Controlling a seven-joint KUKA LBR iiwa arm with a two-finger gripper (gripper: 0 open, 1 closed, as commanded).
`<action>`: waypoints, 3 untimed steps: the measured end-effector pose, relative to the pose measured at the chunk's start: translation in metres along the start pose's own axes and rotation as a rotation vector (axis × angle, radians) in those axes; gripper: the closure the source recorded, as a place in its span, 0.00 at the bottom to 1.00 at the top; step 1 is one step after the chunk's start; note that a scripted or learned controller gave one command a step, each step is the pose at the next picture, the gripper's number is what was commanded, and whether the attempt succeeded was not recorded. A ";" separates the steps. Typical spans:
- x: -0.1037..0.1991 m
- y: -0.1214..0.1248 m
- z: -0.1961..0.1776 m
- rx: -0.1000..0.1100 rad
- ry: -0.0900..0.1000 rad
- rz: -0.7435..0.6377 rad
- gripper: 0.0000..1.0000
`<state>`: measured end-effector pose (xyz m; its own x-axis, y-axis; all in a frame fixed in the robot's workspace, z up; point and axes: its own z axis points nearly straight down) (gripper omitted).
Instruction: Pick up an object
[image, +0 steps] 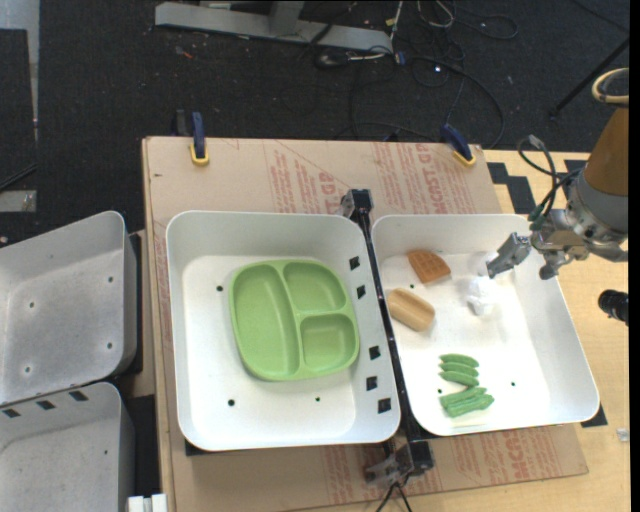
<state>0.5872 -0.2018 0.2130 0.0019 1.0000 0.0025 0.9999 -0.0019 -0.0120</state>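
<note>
- Dark floor with loose cables is seen behind the bench (250, 170), which is topped with printed cardboard held by clamps at the far edge.
- Two shallow white bins are set side by side, touching along a shared middle edge.
- Left bin (200, 300): one green divided tray (294, 320) is laid flat near the centre, three compartments, nothing in them.
- Right bin (560, 350): a brown toast-like slice (430, 266) is placed toward the far-left, a tan bread roll (411, 309) just beside and nearer, a small white crumpled object (479, 296) to their right, and green pea pods (463, 385) stacked near the front, well apart from the rest.
- Open floor is left in the right bin along its right side and front-right corner; a bare margin is left around the tray on all sides.
- Arm is brought in from the right, wrist over the right bin's far-right rim.
- Gripper (527, 256) is held above the bin's far-right area, near the white object but apart from it.
- Jaws are seen spread, nothing pinched between them.
</note>
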 end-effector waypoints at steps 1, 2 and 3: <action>0.000 0.003 -0.007 -0.012 -0.003 -0.003 0.00; 0.002 0.003 0.036 -0.010 -0.002 -0.002 0.00; 0.006 0.009 0.098 -0.008 -0.001 -0.004 0.00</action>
<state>0.5945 -0.1960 0.1148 -0.0023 1.0000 0.0011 1.0000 0.0023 -0.0043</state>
